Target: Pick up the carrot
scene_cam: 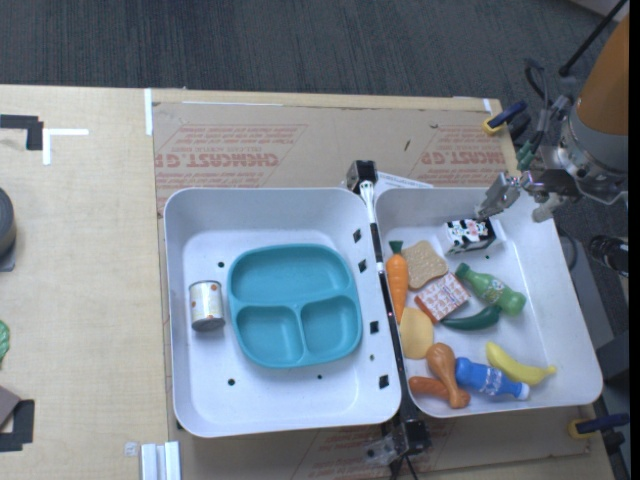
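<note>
Metal two-finger gripper (497, 196) hovers over right white bin's (565, 313) far rim, finger state can't tell. Orange tapered toy carrot (398, 280) lies by that bin's left wall, beside tan bread slice (425, 260).

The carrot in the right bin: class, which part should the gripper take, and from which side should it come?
Grip the carrot across its thick middle, coming from above. It lies flat, lengthwise against the right bin's left wall, with bread close beside it, so side access looks blocked; fingers should probably close across its narrow width.
</note>
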Controlling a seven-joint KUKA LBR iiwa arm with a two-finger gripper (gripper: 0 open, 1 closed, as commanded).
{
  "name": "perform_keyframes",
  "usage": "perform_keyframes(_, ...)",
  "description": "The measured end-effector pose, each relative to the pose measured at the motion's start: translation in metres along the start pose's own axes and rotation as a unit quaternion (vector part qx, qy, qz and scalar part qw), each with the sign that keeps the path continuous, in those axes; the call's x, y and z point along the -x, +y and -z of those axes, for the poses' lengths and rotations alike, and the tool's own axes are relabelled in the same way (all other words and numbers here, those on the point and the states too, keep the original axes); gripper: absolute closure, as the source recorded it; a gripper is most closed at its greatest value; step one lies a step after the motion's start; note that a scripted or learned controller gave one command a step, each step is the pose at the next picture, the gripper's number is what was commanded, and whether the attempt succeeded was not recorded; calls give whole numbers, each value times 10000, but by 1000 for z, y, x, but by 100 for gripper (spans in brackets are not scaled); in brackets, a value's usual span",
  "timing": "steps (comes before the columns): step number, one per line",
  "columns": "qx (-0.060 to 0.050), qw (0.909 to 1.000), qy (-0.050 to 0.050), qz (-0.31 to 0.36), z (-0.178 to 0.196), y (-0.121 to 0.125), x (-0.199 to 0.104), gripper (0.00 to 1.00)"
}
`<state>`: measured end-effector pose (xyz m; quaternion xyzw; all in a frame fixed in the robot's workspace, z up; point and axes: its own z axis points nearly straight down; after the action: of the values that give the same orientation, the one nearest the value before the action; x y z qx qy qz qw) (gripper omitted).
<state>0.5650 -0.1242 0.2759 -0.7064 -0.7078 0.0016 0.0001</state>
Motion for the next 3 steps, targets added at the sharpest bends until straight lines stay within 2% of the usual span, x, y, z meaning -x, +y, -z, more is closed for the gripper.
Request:
perform_keyframes(1, -7, 9970, 5, -777, -85, -30, -43, 0)
perform_keyframes(2, -18, 9844, 7, -1760, -85, -41, -89, 0)
perform_keyframes(3, -21, 9784, 6, -2069, -85, -59, -143, 0)
